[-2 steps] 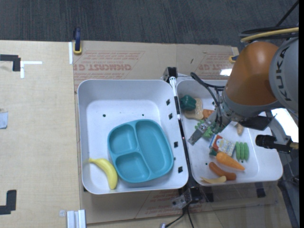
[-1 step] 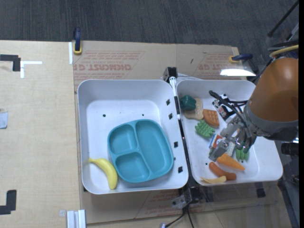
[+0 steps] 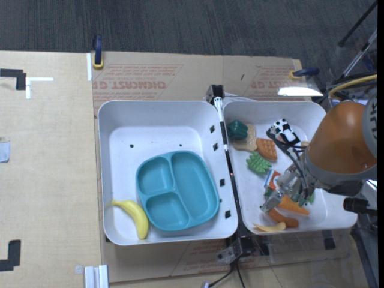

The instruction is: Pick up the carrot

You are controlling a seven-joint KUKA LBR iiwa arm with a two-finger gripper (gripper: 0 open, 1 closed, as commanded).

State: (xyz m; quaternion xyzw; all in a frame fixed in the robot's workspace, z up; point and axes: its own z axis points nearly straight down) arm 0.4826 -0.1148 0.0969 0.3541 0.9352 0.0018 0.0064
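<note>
Down among glossy plastic toys, the fingers [image 3: 277, 200] clasp the tapered orange carrot [image 3: 293, 206].

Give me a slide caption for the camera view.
End effector low over the carrot in the right bin; teal tray and banana in left bin.

Toys [image 3: 259, 155] crowd the right bin [image 3: 318, 110]; its far-right corner lies open.

Orange carrot [image 3: 293, 206] lying flat, right bin, front area.
</note>
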